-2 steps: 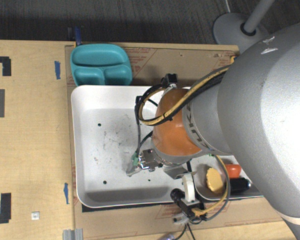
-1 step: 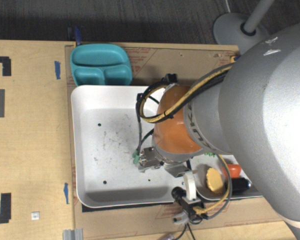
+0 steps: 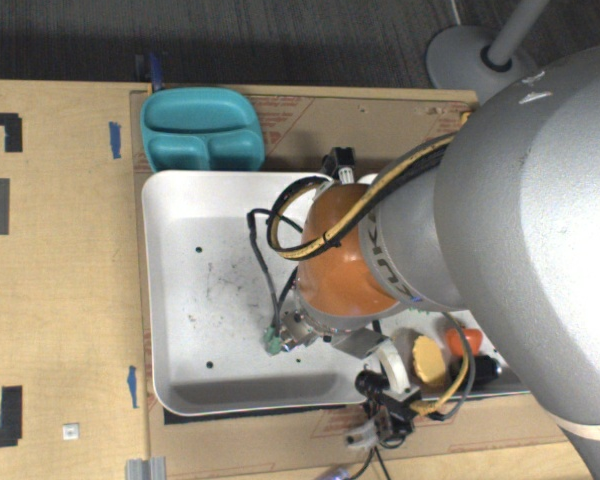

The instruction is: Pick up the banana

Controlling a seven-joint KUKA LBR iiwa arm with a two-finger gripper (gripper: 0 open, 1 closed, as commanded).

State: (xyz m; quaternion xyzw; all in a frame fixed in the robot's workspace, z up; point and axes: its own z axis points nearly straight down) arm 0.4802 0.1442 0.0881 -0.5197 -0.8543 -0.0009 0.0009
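- Arm [image 3: 530, 238]: grey, with orange band [image 3: 345, 263], reaching from the right over the white bin [image 3: 152, 268].
- Gripper [image 3: 284, 335]: low over the bin's floor, near its middle and toward the near wall; mostly hidden under the wrist, so open or closed cannot be told.
- Banana [image 3: 429, 360]: uncertain; a rounded yellow piece shows at the arm's lower edge, right of the gripper, just beside a small orange piece [image 3: 460, 340].
- Teal tray [image 3: 202, 128]: two-compartment, on the bench just beyond the bin's far left corner.
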